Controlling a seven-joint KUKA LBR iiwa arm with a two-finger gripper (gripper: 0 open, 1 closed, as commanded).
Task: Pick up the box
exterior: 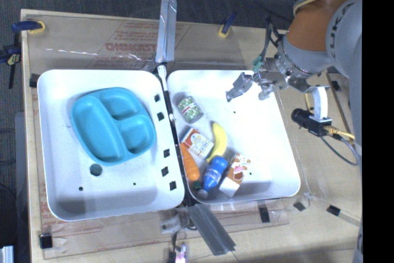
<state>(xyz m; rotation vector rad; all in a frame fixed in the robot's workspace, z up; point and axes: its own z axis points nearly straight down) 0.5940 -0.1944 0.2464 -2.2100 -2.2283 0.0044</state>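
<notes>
Bins: two, white, shallow, round-cornered, set side by side on the bench. The left bin held one blue tray, smooth plastic with three hollows, lying flat toward the back; bare floor lay before it.

The right bin held six things, all crowded against the left wall and front corner. One can, small, with a green printed label, lay furthest back. One box, a small printed carton, white and orange, lay on its side between the can and the carrot, touching the banana. One carrot, orange and tapered, ran along the wall. One banana, yellow and curved. One bottle, blue, glossy, leaned at the front. A second carton, white with red print, sat just beside the bottle.

The right half and back of that bin lay open.

Gripper: one, grey metal, hanging over the open back part, well apart from the box, grasping nothing; its fingers seemed spread, though the slant blurred them.
</notes>
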